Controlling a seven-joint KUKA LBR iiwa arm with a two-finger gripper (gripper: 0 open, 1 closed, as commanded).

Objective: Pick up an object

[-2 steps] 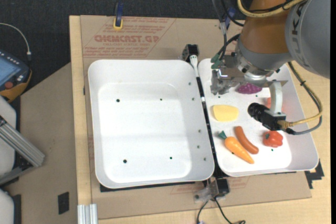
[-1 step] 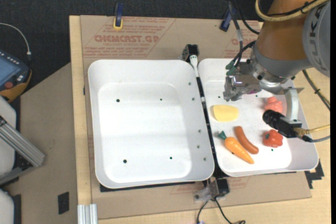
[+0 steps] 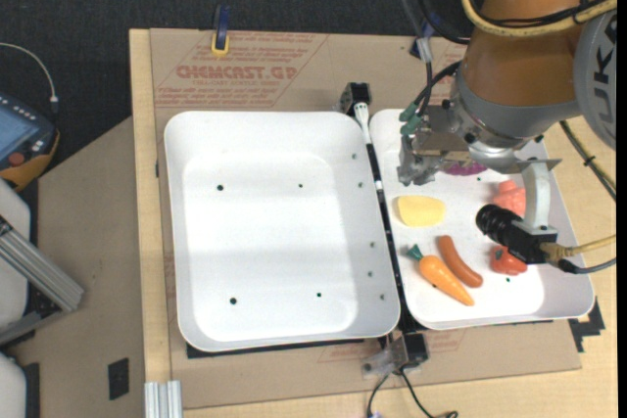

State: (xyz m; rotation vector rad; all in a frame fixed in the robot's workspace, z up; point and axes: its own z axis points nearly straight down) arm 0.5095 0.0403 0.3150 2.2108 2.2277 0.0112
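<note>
Carrot [image 3: 446, 278], sausage [image 3: 459, 261], yellow piece [image 3: 419, 209]: unlifted in right bin [image 3: 578, 294]; pincer [image 3: 419, 169] above them, grip state untellable; pick pending.

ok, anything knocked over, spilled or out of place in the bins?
Nothing stands out. The carrot, sausage and yellow piece lie loose inside the right bin, none over its rim. The hand hangs over that bin's far end, above the yellow piece.

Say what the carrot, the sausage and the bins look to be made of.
Carrot: likely moulded plastic, smooth orange body with a green tip. Sausage: also toy-like plastic, with an even red-brown, slightly glossy skin. Bins: thin white plastic, probably formed sheet, with rounded corners and a soft sheen.
</note>
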